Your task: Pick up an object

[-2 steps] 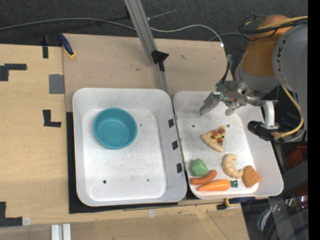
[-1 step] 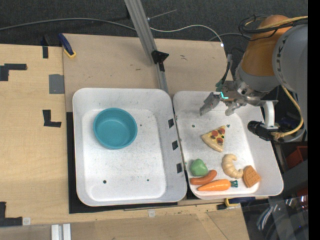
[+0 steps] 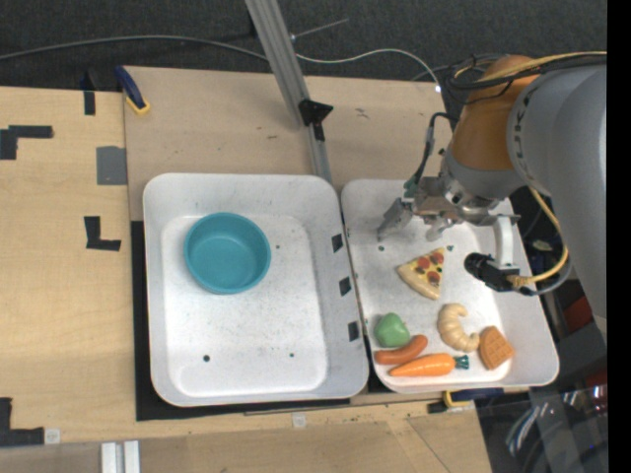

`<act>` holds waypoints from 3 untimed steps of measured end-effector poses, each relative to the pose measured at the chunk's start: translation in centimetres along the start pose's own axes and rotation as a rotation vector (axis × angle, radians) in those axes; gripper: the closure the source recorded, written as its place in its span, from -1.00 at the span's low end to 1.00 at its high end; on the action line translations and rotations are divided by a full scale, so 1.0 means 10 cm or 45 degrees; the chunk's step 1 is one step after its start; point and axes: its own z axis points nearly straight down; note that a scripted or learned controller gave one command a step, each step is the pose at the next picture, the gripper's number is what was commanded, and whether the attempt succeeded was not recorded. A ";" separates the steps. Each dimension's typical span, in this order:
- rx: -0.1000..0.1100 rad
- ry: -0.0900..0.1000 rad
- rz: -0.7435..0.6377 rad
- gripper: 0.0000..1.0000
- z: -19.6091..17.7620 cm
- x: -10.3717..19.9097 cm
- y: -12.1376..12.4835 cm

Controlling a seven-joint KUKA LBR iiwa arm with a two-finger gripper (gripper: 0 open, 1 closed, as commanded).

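Observation:
My gripper hovers over the back part of the right bin, open, with nothing between its fingers. A pizza slice lies just in front of it, apart from the fingertips. Nearer the front of that bin lie a croissant, a green pepper, a red sausage, a carrot and a brown waffle-like biscuit. The grey arm with its orange band comes in from the right.
The left bin holds a teal bowl towards its back left. A metal pole slants down to the bins' back edge. Black clips sit on the ridge between the bins. Cables hang by the wrist.

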 end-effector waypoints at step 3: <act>-0.014 0.000 0.001 1.00 -0.22 0.03 0.03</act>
